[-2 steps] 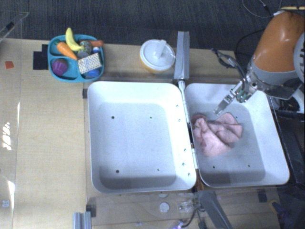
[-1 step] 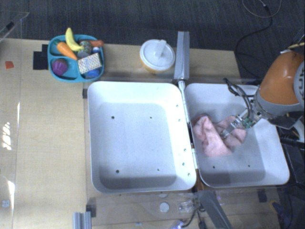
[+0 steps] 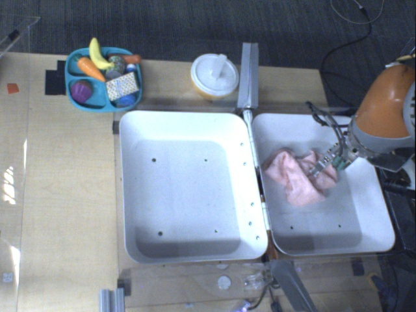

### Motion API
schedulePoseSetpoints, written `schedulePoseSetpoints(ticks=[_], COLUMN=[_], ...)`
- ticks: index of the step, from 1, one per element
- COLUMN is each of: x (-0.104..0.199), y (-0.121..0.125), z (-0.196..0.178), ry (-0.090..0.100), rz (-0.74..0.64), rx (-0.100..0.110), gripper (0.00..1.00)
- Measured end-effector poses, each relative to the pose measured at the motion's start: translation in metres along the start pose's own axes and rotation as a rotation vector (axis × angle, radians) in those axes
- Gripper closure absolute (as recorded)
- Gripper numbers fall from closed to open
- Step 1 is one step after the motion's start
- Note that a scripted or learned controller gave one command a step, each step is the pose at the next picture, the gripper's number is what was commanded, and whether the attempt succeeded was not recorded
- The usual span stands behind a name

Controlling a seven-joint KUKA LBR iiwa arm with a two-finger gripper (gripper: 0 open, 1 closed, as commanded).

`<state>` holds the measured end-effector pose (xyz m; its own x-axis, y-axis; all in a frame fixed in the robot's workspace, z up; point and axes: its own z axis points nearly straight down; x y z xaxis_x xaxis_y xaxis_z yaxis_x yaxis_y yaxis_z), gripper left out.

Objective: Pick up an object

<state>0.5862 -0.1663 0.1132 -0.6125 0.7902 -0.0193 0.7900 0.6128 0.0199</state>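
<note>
A crumpled pink cloth [image 3: 296,176] lies in the right white bin [image 3: 364,233], near its middle left. My gripper [image 3: 324,165] reaches in from the right and is down at the cloth's right edge, its fingers touching or buried in the folds. The orange band of the arm [image 3: 387,109] sits above it at the right.
The left white bin [image 3: 188,187] sits beside the right one, with a metal divider [image 3: 247,77] behind their shared edge. A blue tray of toy food [image 3: 104,78] and a white lidded cup [image 3: 214,75] stand at the back. Cables run at the right.
</note>
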Motion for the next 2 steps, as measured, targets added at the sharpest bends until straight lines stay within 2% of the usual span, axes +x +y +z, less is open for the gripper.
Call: schedulePoseSetpoints(ticks=[1,2], x=[0.0550,0.0548], y=[0.0156,0.0155], z=[-0.0612,-0.0614], ry=[0.010,0.010], rz=[0.220,0.221], rx=[0.014,0.013], gripper=[1.00,0.00])
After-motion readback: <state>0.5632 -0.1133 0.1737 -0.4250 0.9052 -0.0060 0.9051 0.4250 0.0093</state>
